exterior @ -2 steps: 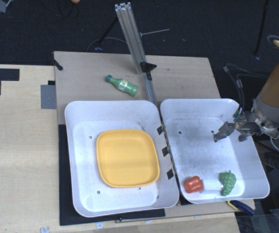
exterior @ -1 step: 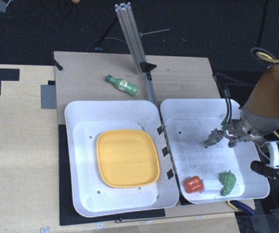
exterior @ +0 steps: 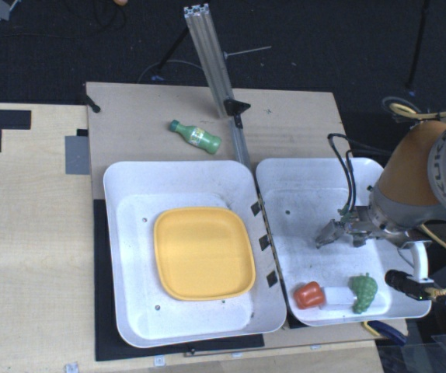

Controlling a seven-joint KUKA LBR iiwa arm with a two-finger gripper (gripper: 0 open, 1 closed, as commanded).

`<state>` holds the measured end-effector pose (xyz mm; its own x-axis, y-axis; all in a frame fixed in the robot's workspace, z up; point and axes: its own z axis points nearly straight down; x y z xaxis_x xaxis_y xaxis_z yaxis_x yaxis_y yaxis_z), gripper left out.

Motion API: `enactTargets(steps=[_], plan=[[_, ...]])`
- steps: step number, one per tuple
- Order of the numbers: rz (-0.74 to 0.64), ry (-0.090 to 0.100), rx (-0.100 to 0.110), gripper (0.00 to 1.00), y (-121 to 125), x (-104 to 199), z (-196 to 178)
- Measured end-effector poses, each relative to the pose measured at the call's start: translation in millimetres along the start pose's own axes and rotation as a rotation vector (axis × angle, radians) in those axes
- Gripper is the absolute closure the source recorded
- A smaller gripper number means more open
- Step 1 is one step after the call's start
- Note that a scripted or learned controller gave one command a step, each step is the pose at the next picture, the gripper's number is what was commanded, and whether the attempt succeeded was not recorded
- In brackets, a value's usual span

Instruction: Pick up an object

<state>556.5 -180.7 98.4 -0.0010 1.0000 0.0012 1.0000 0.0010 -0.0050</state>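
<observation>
Red pepper-shaped toy [exterior: 309, 294] and green broccoli-shaped toy [exterior: 364, 291]: both lie at the near edge of the right white bin [exterior: 301, 185].
Left to right you see a square yellow plastic plate [exterior: 204, 252] in the left white bin [exterior: 126, 231], a green plastic bottle [exterior: 196, 137] lying on the bench behind it, then the two-finger gripper [exterior: 333, 234] low over the right bin's middle, behind the toys, fingers spread apart, nothing between them.
</observation>
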Motion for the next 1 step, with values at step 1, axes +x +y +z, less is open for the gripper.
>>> enactTargets(steps=[1], plan=[[0.003, -0.001, -0.005, 1.00, 0.9, -1.7, -12.6]])
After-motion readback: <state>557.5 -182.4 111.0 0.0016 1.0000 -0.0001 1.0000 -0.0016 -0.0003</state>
